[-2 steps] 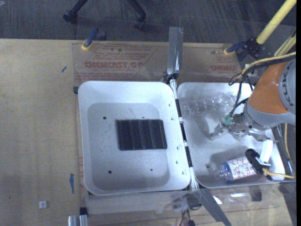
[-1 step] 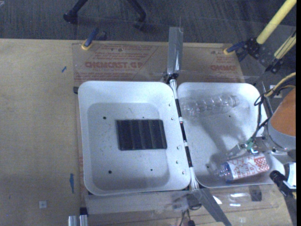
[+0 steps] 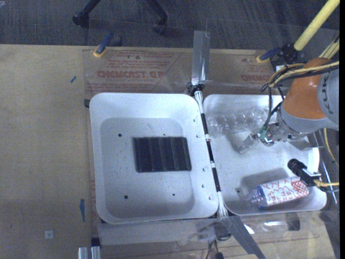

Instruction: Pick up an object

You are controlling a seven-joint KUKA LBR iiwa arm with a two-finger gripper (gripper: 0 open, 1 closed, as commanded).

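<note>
Two white bins are borne side by side on the worktop (image 3: 43, 144), and the pincer (image 3: 249, 142) is seen low in the right bin (image 3: 318, 198), reached in from the right. Whether it is open or closed cannot be told. A clear plastic bottle (image 3: 234, 120) lies just beyond it, toward the bin's far wall, its long axis running left to right. A second bottle with a red-and-white label (image 3: 280, 192) lies nearer the front wall, tilted slightly. The clear bottle is judged the closer target. A dark ridged block (image 3: 161, 154) rests in the left bin (image 3: 108, 112).
</note>
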